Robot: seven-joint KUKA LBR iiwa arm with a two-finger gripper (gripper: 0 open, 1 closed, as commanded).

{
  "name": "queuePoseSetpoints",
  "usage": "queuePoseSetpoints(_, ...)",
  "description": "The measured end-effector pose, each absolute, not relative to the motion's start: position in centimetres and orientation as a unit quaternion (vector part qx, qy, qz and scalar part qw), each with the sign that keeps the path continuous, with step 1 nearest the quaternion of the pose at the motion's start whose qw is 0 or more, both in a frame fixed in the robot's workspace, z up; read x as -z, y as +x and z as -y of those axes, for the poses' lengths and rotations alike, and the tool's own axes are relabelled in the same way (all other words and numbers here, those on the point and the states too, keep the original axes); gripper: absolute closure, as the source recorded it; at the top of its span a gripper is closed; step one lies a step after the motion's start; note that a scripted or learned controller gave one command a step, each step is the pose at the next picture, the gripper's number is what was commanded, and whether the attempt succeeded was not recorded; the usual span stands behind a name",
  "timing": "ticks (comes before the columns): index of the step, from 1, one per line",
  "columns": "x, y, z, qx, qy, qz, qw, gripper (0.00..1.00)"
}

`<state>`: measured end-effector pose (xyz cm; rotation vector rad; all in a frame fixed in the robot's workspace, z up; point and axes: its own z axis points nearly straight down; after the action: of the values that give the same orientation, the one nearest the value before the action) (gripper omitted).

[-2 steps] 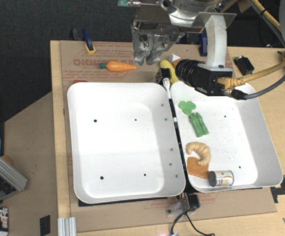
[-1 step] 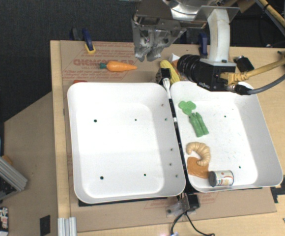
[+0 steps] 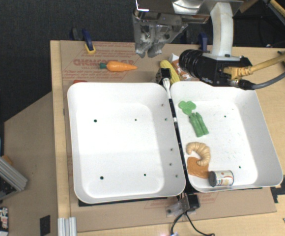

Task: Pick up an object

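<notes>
Hand [image 3: 150,45] hangs beyond right bin [image 3: 260,132] rim, grip state unclear. Croissant [image 3: 199,154] touches can [image 3: 221,178] inside; risk: grab nudges both, grip slips.

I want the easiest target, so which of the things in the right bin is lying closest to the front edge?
The small can, lying on its side at the right bin's front edge. The croissant sits just behind it, the green toy farther back.

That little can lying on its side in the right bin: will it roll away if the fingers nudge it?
Probably. The can lies on its side on the smooth right bin, so a sideways push would likely roll it. The croissant beside it may block it one way. It looks small, so likely light.
</notes>
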<state>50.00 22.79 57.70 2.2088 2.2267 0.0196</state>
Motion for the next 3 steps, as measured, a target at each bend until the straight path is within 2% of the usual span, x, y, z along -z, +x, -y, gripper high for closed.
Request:
queuePoseSetpoints(2, -59.8, 50.0, -23.0, -0.0092, 0.703, -0.711, 0.004, 1.0)
queuePoseSetpoints(3, -59.7, 50.0, -22.9, -0.0085, 0.703, -0.711, 0.003, 0.0)
